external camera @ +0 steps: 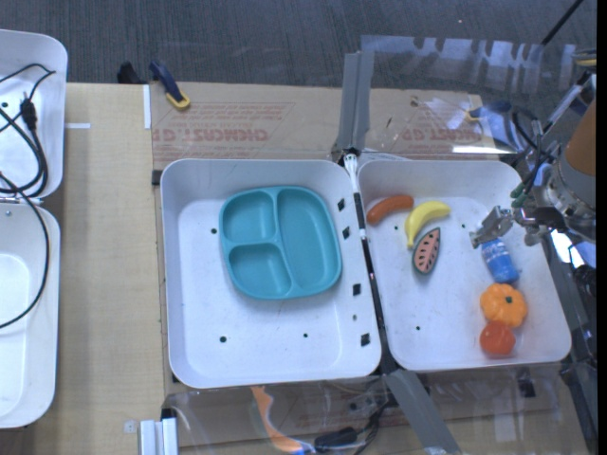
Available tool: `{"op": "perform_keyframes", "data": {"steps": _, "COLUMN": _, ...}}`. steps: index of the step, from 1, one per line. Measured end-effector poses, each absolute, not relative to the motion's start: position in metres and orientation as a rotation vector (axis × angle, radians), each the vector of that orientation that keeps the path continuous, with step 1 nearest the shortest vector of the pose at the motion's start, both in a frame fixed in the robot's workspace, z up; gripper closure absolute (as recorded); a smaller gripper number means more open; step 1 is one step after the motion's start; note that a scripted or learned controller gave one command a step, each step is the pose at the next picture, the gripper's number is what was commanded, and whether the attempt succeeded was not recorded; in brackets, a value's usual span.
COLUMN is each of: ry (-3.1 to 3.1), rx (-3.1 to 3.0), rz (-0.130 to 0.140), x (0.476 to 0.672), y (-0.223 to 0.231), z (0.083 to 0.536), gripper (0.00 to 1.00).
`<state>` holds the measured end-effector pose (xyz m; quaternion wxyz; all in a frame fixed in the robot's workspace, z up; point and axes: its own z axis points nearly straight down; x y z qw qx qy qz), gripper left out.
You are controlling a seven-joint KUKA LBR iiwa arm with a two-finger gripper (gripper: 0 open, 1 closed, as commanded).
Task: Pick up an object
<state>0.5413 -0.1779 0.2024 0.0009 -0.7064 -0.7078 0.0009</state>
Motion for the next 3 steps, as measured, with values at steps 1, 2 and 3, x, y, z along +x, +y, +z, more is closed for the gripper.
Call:
{"op": "perform_keyframes", "data": {"steps": 1, "ry": -2.23, "rx": -2.202, "rz": -0.016, "x": 0.575, "y": -0.211, "z": 0.092, "gripper": 0.0}}
{"op": "perform_keyframes", "data": {"steps": 2, "ry": -2.231, "rx": -2.208, "rz": -0.008, "x": 0.574, "y": -0.214, "z": 0.101, "gripper": 1.0}}
{"op": "perform_keyframes", "data": {"steps": 3, "ry": -2.226, "rx": -2.219, "rz": 0.001, "x": 0.615, "y": -0.165, "z": 0.188, "gripper": 1.0}}
